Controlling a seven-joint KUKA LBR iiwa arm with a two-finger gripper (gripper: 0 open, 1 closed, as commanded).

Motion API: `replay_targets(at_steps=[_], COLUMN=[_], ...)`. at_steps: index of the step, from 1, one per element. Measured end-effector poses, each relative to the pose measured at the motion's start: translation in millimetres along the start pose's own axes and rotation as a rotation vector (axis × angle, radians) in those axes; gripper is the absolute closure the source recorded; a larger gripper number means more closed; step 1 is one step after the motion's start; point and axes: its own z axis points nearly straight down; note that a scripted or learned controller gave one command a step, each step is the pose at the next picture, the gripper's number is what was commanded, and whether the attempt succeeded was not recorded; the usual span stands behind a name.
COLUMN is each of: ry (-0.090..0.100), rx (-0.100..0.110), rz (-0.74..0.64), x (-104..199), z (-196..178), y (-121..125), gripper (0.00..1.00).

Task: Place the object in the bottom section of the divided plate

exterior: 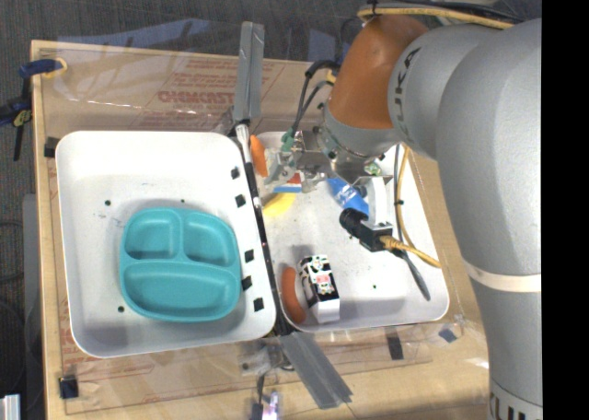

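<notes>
Arm [433, 87] bends low over the right bin's [419, 303] far end, well right of the teal divided plate [179, 262]; gripper [293, 168] state unclear.

A teal plastic divided plate [179, 263] is lying flat in the left white bin, two small sections at its top, one wide section at its bottom. In the right bin, a small white box with black-and-red print [319, 287] is lying near the front wall.
</notes>
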Motion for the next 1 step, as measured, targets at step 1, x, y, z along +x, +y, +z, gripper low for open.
replay_targets(at_steps=[1], ry=[0.0], rx=[-0.001], rz=[0.022], x=[32.6], z=[0.2], y=[-60.2], gripper=[1.0])
